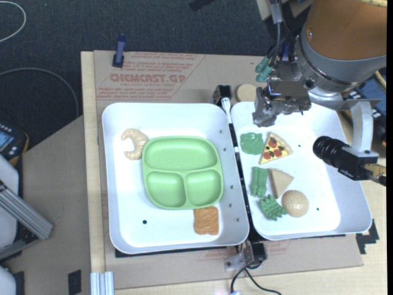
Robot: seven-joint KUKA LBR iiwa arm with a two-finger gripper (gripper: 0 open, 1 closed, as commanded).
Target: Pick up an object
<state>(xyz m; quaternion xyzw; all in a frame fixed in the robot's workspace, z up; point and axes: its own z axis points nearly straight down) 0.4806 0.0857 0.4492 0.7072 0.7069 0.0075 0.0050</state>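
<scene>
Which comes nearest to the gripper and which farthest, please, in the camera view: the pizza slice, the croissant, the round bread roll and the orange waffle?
From the gripper, at the right bin's far edge:
1. Pizza slice, just below it in the right bin.
2. Round bread roll, near that bin's front.
3. Orange waffle, front of the left bin.
4. Croissant, left of the green tray.

From my seat the arm (pixel 344 35) runs out of the picture at the top and right edges, so I see just its wrist end. Its bulk covers the far corner of the right bin (pixel 319 165). The gripper (pixel 274 110) is a dark mass, and I cannot make out how it stands. A round tan thing (pixel 245 93) behind the bins is half hidden by it. The print on the cardboard sheet (pixel 147 77) over the counter is partly legible.
</scene>
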